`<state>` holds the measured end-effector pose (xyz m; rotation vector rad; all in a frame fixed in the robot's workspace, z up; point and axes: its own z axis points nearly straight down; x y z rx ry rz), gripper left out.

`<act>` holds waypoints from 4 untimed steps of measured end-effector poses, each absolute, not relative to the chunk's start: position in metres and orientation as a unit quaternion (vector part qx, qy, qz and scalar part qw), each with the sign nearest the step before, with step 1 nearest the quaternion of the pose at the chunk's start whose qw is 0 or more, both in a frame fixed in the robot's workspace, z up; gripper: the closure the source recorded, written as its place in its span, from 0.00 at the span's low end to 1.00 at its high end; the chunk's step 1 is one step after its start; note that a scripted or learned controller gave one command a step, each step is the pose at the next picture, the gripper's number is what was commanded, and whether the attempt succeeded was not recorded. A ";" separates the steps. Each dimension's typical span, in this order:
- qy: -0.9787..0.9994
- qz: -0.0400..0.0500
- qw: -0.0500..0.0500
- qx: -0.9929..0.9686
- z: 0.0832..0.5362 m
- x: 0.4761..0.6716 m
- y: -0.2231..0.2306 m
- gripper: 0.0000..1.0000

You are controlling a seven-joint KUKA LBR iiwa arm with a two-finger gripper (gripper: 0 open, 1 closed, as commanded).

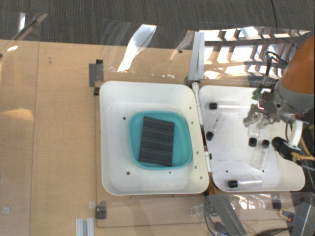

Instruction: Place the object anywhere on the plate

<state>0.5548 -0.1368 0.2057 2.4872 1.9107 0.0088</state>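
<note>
Since the dark ribbed block point(157, 140) already lies flat on the teal plate point(135, 132) in the left bin point(113, 102), the placing looks done, as far as I can judge. It sits near the plate's middle, long side running from 12 to 6 o'clock, inside the rim. Over the right bin point(226, 127), toward 3 o'clock, hangs the claw point(257, 119); whether it is open or closed I cannot tell, and I see nothing held in it. What seems left, at most, is for the arm point(298, 82) to draw clear of the counter point(49, 132).
</note>
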 end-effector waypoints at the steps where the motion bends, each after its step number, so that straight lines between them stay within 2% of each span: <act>1: 0.609 0.003 0.003 0.793 0.206 0.555 -0.137 0.00; 2: 0.508 0.001 0.000 0.861 0.187 0.506 -0.137 0.00; 3: 0.364 0.001 -0.001 0.931 0.139 0.488 -0.153 0.00; 4: 0.296 0.005 0.003 0.955 0.090 0.491 -0.104 0.00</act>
